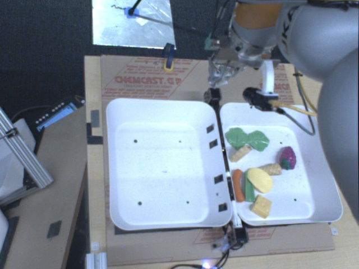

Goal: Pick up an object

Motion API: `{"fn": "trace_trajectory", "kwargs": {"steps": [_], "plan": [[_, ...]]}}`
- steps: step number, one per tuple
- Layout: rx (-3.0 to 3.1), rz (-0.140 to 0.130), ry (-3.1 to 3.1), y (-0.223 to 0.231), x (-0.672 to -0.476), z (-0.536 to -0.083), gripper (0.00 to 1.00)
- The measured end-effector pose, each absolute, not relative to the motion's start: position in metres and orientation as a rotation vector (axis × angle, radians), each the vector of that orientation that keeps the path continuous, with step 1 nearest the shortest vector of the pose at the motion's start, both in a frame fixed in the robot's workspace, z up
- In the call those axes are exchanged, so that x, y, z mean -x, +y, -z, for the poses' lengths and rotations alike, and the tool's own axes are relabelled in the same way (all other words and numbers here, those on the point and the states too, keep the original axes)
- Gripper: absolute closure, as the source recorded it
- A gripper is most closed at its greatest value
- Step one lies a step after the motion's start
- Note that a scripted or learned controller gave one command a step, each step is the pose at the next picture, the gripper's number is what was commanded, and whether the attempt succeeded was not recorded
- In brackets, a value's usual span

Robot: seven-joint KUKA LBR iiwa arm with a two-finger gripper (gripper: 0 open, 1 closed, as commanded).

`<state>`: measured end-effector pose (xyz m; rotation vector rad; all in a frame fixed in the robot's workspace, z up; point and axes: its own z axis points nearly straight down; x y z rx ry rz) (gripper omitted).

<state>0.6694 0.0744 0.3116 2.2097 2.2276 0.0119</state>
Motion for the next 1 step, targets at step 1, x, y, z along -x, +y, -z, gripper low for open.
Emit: {"fn": "trace_trajectory", "kwargs": {"steps": [1], "plan": [[-2.211, -0.011, 2.228, 0.1001, -0.6691, -0.3566, 1.0]]}}
